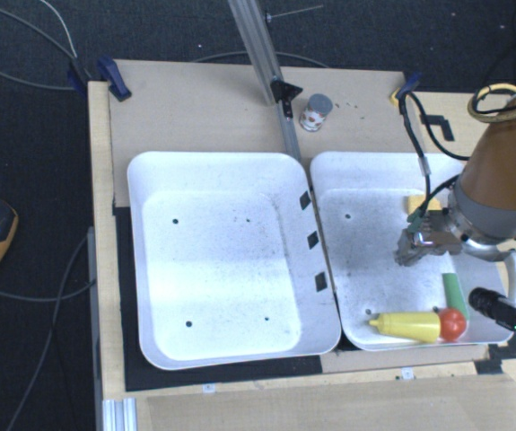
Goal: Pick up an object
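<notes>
In the right bin (356,187) a yellow squeeze bottle (406,326) lies on its side near the front wall. A red ball (453,324) touches its right end, and a green stick (454,289) lies just behind the ball. A small yellow piece (415,204) peeks out near the arm at the bin's right. My gripper (410,250) hangs low over the bin's floor, left of the green stick and behind the bottle. Nothing shows between its tips.
The left bin (217,259) sits beside the right one, with black clips (312,239) along the shared wall. A metal pole (256,39) slants down to the bench's back, next to a small round fitting (315,111). Cables (424,137) trail from the arm.
</notes>
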You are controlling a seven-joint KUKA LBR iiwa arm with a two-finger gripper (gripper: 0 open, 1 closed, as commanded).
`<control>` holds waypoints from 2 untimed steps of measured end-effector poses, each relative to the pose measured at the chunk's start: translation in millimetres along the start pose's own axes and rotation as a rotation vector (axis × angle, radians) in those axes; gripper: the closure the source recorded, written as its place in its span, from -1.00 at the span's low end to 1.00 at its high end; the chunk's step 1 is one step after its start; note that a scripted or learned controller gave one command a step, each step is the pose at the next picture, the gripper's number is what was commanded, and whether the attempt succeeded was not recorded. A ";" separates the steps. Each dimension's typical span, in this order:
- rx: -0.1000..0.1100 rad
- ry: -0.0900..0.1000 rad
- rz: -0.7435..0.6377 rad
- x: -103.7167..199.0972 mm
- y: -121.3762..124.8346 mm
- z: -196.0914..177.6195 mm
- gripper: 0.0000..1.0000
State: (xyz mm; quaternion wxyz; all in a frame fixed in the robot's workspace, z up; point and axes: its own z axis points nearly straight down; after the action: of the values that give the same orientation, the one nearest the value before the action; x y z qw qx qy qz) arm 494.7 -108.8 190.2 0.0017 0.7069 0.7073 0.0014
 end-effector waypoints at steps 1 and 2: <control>0.000 0.000 -0.001 9.2 -3.8 -51.0 1.00; 0.004 0.002 -0.004 55.9 -11.6 -54.4 1.00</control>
State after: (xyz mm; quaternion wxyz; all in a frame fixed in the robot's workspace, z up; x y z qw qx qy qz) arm 482.8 -52.9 244.5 -0.0003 0.7057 0.7086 0.0006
